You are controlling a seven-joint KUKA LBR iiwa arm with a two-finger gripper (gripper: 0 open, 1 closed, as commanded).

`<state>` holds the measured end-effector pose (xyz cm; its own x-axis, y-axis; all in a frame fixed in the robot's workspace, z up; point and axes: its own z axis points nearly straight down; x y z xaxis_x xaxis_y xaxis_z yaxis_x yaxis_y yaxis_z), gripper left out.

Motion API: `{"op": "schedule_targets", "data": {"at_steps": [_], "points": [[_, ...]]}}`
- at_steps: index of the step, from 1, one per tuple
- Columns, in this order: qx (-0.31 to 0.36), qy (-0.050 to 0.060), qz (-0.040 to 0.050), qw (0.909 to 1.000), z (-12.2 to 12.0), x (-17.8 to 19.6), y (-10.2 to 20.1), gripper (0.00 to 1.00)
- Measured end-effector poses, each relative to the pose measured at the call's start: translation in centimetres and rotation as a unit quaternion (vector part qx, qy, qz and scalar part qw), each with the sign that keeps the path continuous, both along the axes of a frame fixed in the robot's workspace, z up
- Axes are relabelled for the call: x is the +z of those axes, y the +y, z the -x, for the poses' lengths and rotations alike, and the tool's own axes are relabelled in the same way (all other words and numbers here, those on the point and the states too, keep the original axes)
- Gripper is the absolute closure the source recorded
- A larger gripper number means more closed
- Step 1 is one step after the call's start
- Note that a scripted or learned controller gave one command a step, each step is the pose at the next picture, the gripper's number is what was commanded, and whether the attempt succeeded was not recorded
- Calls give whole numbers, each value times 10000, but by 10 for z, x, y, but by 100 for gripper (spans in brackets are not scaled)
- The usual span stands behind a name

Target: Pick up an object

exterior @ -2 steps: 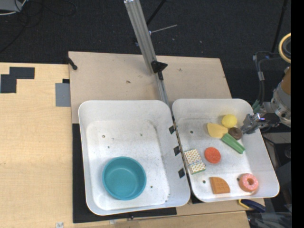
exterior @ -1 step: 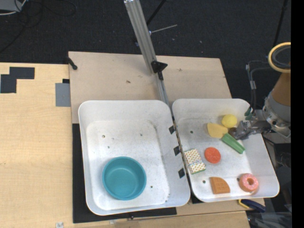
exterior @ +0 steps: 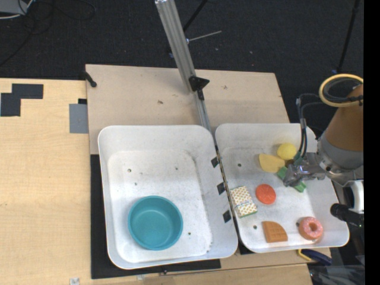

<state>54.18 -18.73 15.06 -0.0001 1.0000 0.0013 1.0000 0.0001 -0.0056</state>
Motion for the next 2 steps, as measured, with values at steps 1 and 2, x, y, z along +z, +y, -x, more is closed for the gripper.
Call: {"op": "schedule_targets", "data": {"at_steps": [1, 2], "points": [[2, -3, 0, 10000, 1, -53, 1, 0], [-3, -27, 6, 10000, 0, -40, 0, 100]]}}
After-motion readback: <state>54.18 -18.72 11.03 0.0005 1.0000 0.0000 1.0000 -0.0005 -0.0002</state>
